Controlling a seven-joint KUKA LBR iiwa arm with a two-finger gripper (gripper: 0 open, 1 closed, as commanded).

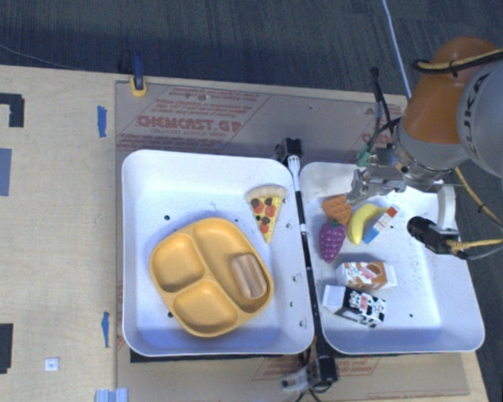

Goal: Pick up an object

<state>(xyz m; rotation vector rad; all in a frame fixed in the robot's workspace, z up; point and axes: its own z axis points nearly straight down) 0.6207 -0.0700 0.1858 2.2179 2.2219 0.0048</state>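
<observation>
Camera view: the hand hangs over the right bin; finger spread cannot be determined. The toy banana lies just beside it at 6 o'clock, long axis running 12-to-6, beside the plastic grapes.

Robot lab: taped bench, bins

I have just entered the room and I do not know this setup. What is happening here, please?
A grey robot arm reaches in from the right, and its hand sits low over the right bin, close above a banana. Purple grapes, a small carton and a cow-patterned box lie nearby. The left bin holds a yellow divided plate with a sausage, plus a pizza slice. No object looks lifted yet.
</observation>
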